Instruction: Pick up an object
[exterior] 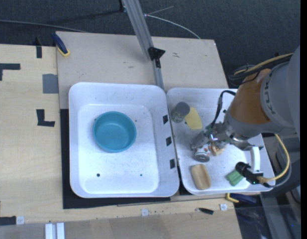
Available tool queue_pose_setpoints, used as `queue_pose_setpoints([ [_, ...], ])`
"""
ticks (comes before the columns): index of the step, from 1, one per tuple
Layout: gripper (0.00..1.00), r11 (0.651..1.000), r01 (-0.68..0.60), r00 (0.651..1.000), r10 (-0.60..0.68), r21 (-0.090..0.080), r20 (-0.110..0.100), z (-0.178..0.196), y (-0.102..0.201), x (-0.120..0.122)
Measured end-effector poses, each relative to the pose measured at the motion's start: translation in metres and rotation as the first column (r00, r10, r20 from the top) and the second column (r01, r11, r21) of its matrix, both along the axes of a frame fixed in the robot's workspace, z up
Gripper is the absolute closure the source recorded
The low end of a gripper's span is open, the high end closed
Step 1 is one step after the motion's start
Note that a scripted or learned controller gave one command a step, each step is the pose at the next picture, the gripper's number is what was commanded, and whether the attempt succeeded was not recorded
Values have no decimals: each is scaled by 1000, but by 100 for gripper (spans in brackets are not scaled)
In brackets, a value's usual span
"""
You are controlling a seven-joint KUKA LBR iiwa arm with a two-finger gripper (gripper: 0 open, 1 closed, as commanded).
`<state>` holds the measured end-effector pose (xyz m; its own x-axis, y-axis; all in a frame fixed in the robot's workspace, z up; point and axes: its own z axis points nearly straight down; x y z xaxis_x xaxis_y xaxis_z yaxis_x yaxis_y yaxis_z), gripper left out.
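I hold gripper [203, 146] low in right bin [213, 94], jaw state unreadable; crowded yellow block [193, 118], tan block [199, 176] risk missed grasp.

The bench [118, 63] has a light wooden top with some dark tape marks on its left part. Two shallow white bins lie directly on it, touching side by side: the left bin [81, 183] and the right bin [185, 94]. A black mat [65, 158] shows under the left bin's edge. A blue and yellow clamp [60, 44] sits at the board's far left corner.
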<state>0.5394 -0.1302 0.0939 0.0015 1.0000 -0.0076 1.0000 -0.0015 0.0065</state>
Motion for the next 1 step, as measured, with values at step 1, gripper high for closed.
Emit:
queue_pose_setpoints([
  [1,100,1000,0,1000,0,-3,11,16,-1,3],
])
